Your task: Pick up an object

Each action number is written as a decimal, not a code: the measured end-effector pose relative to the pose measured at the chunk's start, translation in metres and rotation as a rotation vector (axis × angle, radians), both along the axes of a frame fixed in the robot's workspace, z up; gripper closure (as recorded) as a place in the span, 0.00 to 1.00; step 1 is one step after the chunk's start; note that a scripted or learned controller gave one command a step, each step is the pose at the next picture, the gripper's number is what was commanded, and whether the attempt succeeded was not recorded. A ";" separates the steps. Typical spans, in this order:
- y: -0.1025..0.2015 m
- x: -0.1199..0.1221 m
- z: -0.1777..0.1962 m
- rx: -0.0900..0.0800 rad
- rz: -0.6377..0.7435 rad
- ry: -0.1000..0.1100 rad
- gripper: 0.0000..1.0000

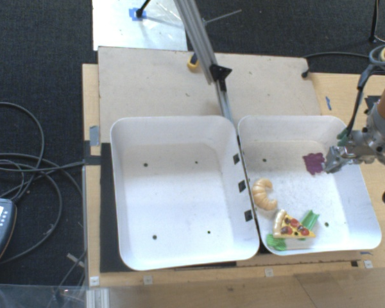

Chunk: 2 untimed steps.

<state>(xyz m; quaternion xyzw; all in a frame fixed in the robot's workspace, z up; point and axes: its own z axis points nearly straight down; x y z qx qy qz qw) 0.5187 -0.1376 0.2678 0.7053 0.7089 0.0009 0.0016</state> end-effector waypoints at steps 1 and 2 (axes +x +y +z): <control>0.050 0.026 0.004 0.002 0.005 -0.001 1.00; 0.103 0.048 0.002 0.003 0.006 0.000 1.00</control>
